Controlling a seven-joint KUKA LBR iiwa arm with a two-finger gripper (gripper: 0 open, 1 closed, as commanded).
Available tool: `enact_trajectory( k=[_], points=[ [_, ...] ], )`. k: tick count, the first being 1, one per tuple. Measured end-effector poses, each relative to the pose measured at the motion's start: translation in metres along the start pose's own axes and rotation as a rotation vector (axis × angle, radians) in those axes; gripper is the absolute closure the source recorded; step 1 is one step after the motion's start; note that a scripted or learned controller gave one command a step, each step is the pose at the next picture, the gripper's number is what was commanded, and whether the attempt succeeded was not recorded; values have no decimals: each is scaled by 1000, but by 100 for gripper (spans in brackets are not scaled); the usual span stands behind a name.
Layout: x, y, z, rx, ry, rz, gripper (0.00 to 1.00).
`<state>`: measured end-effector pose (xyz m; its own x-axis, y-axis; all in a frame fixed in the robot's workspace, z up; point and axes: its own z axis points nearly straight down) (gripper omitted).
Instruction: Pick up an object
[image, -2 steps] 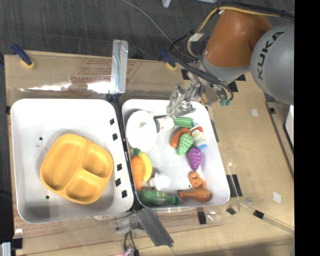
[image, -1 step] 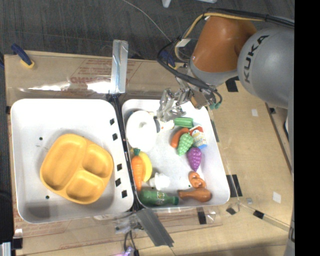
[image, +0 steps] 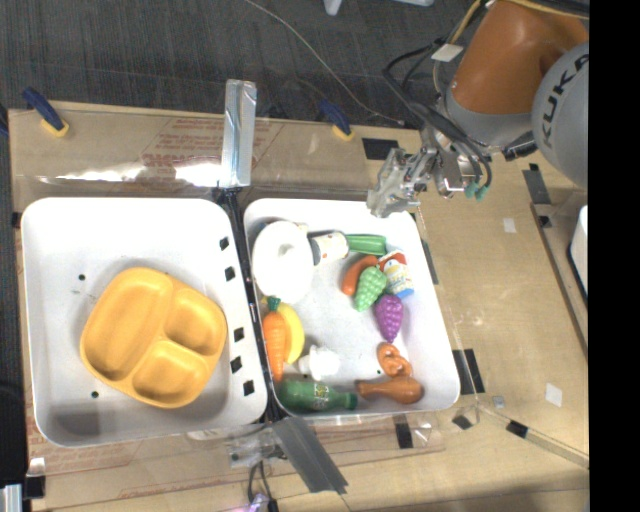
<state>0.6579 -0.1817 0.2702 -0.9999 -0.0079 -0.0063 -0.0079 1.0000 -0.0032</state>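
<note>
Presently I see the gripper (image: 392, 192) poised over the far rim of the right bin (image: 445, 340), holding nothing; whether its fingers stand wide or narrow I cannot tell. Nearest it lies a green cucumber-like toy (image: 365, 242), elongated and glossy, just below the claw, against the bin's far wall. Beside it sit a white cup (image: 281, 259), green grapes (image: 371, 286) and purple grapes (image: 389, 316). The left bin (image: 40, 300) bears a yellow divided plate (image: 153, 335)
</note>
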Motion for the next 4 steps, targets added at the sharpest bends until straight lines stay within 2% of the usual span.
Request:
enact_trajectory(
  k=[1, 2, 3, 4],
  points=[
    [112, 37, 64, -4, 9, -15, 100],
    [0, 43, 61, -3, 4, 58, 100],
    [10, 17, 25, -1, 1, -118, 100],
    [8, 18, 14, 0, -4, -122, 100]
  ],
)
